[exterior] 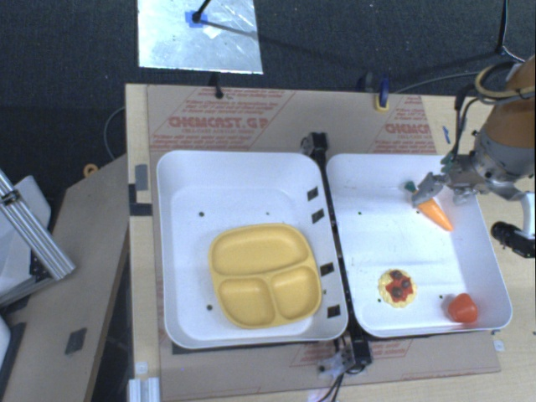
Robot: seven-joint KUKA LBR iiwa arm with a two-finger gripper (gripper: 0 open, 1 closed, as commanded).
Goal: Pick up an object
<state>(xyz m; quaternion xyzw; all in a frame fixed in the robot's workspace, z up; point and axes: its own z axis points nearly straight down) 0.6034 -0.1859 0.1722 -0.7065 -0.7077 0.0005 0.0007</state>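
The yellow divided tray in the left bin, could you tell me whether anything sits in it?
Empty: the yellow tray shows three bare compartments.

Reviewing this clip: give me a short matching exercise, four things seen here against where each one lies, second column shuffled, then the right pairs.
Things:
1. yellow divided tray
2. toy carrot
3. small tart with red berries
4. red tomato

Places:
A. near right corner of the right bin
B. far part of the right bin, just below the tool
C. left bin
D. near middle of the right bin

Pairs: 1-C, 2-B, 3-D, 4-A
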